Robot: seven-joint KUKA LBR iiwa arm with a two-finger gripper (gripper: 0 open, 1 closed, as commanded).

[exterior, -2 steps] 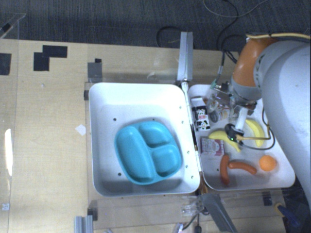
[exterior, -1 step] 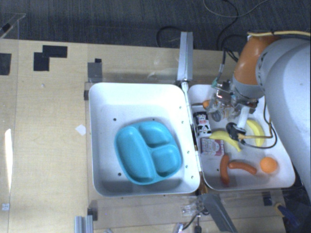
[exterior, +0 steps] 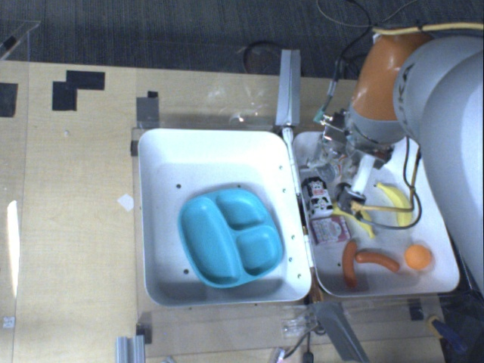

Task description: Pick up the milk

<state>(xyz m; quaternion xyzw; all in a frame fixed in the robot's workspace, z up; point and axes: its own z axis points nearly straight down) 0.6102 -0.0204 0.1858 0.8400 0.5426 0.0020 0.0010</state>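
Note:
The milk (exterior: 323,216) is a small white carton with pink and black print, lying flat along the left wall of the right bin (exterior: 446,278). My gripper (exterior: 330,169) hangs over the far left part of that bin, just beyond the carton's far end and very close to it. Nothing is visibly held in the gripper. The wrist and the big grey arm cover the bin's far right part.
A yellow banana (exterior: 395,196), a brown sausage (exterior: 369,262) and an orange (exterior: 417,257) lie in the right bin, right of and nearer than the milk. The left bin (exterior: 159,165) holds a blue divided plate (exterior: 231,237). A metal divider post (exterior: 288,89) stands between the bins.

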